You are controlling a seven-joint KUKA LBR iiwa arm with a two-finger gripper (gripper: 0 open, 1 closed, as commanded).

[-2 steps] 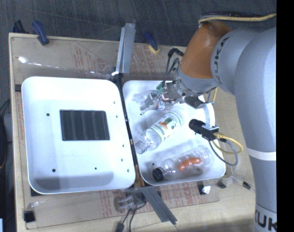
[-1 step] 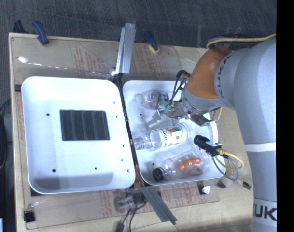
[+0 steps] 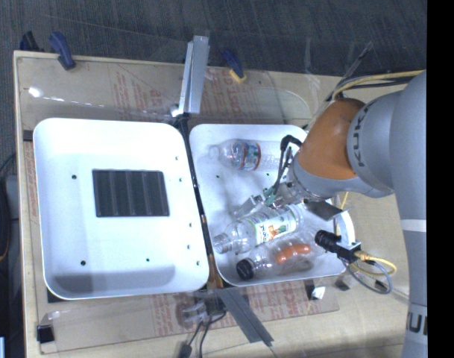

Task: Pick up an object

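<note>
The grey arm reaches in from the right, its orange band sitting over the upper right corner of the right bin. The hand hangs below that band, low over the middle of the right bin, and whether it is spread or closed cannot be told from this view, since the wrist and cabling crowd it. Directly beneath and slightly toward the near side of the hand lies a clear plastic bottle with a white label, on its side, slanting from the hand down toward the bin's left wall; its upper end looks touching or just beside the hand, but nothing shows it gripped. Near the bin's front edge lies a second clear bottle with a black cap and something orange inside, close alongside the first. A third clear bottle with a red and blue label lies apart near the far end of the bin, to the upper left of the hand. The left bin sits beside it on the table, with a dark ribbed rectangle at its centre.
</note>
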